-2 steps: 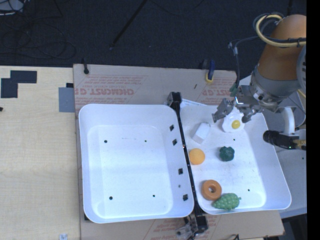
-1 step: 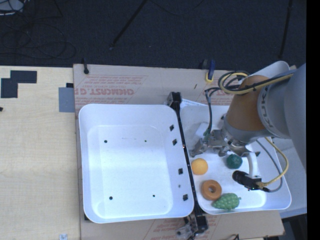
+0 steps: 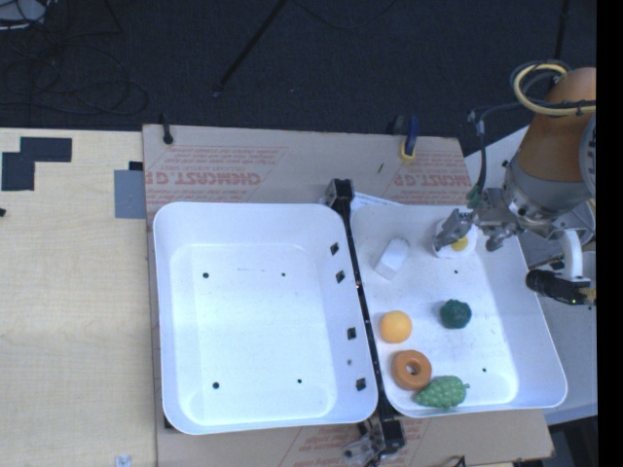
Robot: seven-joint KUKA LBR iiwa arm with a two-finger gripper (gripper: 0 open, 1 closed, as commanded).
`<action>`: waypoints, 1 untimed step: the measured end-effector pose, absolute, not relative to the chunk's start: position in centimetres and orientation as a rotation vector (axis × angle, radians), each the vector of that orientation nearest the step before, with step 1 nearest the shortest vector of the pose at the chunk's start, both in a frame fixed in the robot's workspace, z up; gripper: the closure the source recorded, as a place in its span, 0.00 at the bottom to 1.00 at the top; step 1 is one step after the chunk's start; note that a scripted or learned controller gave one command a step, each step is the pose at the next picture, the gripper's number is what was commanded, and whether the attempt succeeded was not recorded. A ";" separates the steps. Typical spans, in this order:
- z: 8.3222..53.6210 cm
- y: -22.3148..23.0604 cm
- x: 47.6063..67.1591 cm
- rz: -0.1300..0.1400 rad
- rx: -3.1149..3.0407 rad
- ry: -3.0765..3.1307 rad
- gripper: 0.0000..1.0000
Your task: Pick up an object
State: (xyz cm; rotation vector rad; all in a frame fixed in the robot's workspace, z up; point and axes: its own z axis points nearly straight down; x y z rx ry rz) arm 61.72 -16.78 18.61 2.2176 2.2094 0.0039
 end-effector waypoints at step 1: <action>9.2 -21.6 54.2 -0.011 2.235 2.222 0.00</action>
